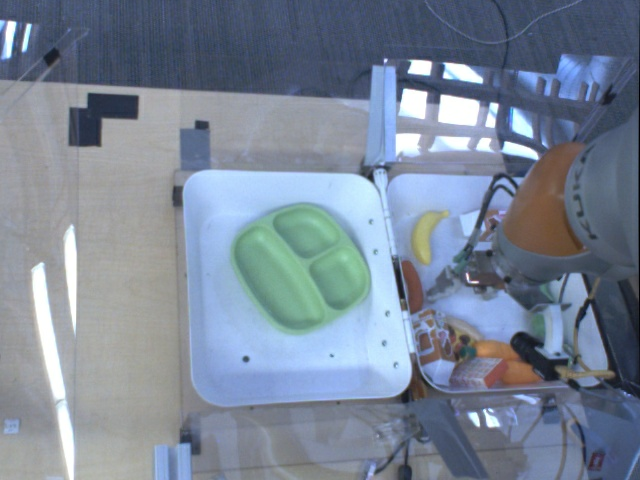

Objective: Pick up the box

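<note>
Claw [462, 273] hangs in the right bin [400, 193]; grip state cannot be told. Box [432, 336] lies toward the near-left corner, below it.

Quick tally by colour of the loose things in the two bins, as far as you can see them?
Green: 1, the divided plate in the left bin
Yellow: 1, the banana in the right bin
Orange: 1, a carrot
Printed white and brown: 1, the box
Total: 4; the arm hides part of the right bin.
</note>
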You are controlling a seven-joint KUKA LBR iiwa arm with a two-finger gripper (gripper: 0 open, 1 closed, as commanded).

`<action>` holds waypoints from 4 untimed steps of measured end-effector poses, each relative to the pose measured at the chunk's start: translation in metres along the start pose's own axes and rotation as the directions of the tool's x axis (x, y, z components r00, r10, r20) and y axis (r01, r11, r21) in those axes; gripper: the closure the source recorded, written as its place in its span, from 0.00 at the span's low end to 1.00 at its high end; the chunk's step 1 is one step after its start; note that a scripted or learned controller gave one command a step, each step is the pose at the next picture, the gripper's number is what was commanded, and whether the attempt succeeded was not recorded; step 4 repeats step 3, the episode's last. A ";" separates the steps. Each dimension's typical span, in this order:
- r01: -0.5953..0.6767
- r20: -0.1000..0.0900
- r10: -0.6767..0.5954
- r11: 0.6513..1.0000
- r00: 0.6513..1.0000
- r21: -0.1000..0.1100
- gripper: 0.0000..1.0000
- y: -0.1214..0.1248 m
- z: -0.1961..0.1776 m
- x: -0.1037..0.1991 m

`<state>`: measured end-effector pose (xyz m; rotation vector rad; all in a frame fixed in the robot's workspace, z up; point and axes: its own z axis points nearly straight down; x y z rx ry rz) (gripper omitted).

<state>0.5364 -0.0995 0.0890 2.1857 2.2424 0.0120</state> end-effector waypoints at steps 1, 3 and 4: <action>-0.026 -0.001 0.026 1.000 1.000 0.002 0.00 0.077 0.002 0.006; -0.135 -0.001 0.135 0.991 0.991 0.002 0.00 0.051 0.001 0.007; -0.135 -0.001 0.135 0.991 0.991 0.002 0.00 0.051 0.001 0.007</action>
